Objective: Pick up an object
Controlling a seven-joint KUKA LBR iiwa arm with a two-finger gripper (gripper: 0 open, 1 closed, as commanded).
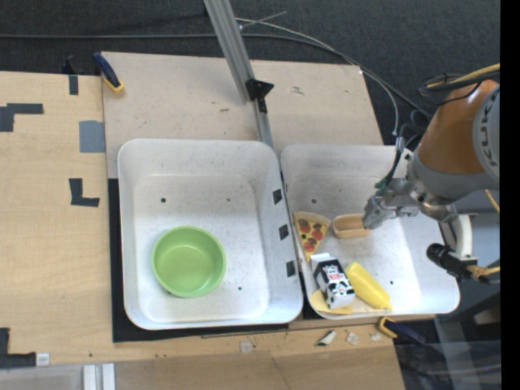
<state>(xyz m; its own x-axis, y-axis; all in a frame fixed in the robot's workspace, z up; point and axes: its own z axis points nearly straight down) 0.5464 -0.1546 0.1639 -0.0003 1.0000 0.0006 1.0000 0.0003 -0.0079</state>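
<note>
The right bin (325, 162) holds a tan bread-like block (348, 227), a pizza slice toy (309, 232), a black-and-white carton (331, 279) and a yellow corn-like piece (368, 288). My gripper (375, 215) comes in from the right and sits low in this bin, right at the tan block's right end. The fingers' ends are dark and small against the bin floor. In the left bin (195, 157) a green bowl (188, 260) rests near the front.
A slanted metal pole (236, 43) crosses above the bench and ends near the bins' shared wall (284, 218). Cables (382, 88) run behind the right bin. A clamp (108, 71) grips the board's back left corner.
</note>
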